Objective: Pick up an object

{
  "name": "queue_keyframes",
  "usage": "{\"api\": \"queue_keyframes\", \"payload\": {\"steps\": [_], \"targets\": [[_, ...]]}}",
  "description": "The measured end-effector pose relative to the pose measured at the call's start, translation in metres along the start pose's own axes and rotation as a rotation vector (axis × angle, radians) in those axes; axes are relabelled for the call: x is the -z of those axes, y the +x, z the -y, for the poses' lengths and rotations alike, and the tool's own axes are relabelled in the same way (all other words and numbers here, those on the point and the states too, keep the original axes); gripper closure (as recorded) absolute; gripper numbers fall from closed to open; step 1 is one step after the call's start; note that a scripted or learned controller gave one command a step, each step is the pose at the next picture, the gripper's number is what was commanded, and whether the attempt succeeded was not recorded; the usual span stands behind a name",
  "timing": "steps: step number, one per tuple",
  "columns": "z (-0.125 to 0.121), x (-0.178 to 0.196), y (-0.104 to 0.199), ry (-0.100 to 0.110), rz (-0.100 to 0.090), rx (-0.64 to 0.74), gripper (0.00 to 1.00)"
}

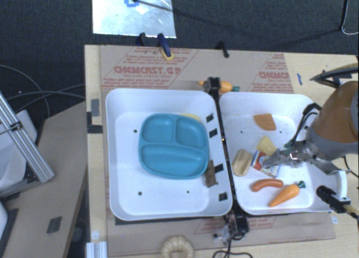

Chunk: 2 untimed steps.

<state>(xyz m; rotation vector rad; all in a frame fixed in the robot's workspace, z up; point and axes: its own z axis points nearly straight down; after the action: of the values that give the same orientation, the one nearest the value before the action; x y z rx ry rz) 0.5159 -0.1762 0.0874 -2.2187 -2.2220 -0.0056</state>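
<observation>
Dark carpet is seen around a bench (140, 63) faced with printed cardboard, on which two shallow white bins are set side by side.

Left bin (120, 139): one blue divided plate (174, 144), lying flat near the middle; a pale yellow item is partly hidden behind its far rim.

Right bin (241, 108): an orange wedge-shaped piece (265, 121) toward the far side; a pale yellow block (266, 144) near the middle; a tan bread-like piece (242, 162) just left of it; a small red and white item (259, 163) between them, partly covered; a red-orange sausage (267, 184) and a carrot (284, 194) near the front wall, close together.

Arm: entered from the right, grey with an orange band, wrist lowered into the right bin. Gripper (273, 162): tip placed among the yellow block, the red and white item and the sausage. Whether it is open or closed cannot be told at this size; nothing is seen to be gripped.

Progress: the approach is judged to be made, the tool being down at the objects. No object is seen lifted clear of the bin floor. Closing on an item and raising it are judged to be left. The target is most likely the red and white item or the yellow block, both beside the tip.
</observation>
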Motion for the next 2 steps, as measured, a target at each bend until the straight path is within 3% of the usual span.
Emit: {"api": "queue_keyframes", "payload": {"steps": [1,2], "targets": [[-0.003,0.013,0.001,-0.009,0.0,0.001,1.0],[-0.003,0.056,0.001,-0.004,0.006,0.002,1.0]]}}
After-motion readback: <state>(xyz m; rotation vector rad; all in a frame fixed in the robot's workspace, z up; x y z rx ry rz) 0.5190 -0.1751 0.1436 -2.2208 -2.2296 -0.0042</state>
